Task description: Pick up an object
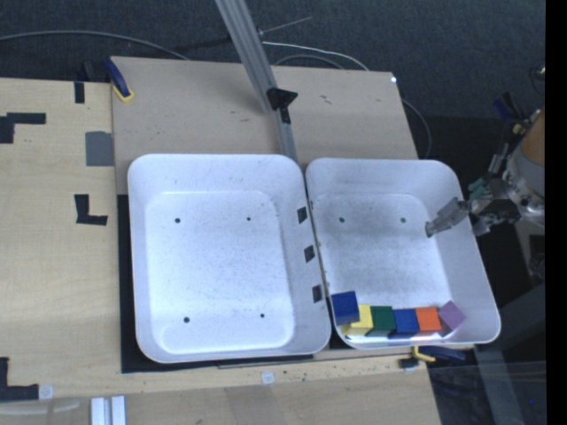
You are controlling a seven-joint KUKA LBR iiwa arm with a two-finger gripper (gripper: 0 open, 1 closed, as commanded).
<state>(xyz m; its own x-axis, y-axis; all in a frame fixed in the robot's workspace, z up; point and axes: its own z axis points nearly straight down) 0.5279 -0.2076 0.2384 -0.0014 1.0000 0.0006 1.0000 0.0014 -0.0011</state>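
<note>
**Blocks Lined Up in the Right Bin, Claw at the Edge**

Two white bins are seen side by side on a wooden desk. The left bin has a flat white floor with four small dark dots on it. The right bin holds a row of little blocks along its near wall.

The blocks are packed close together in the near corner of the right bin. A blue block is found at the left end of the row, and a yellow block is tucked just beside and below it. Next, a green block is seen, then a second blue block, then an orange block. A purple block is set at the right end, turned a little and leaning by the bin's wall. All of the blocks are resting in the bin. None is lifted.

The claw is seen at the right side of the right bin, up over its rim. It is well apart from the row of blocks. Nothing is seen between its fingers. It cannot be told whether the claw is spread or closed, because it is small and blurry.

A long grey metal bar is seen slanting down from the top toward the gap between the two bins. Small black clips are fixed along that gap. Thin cables are laid on the dark floor behind the desk.
</note>
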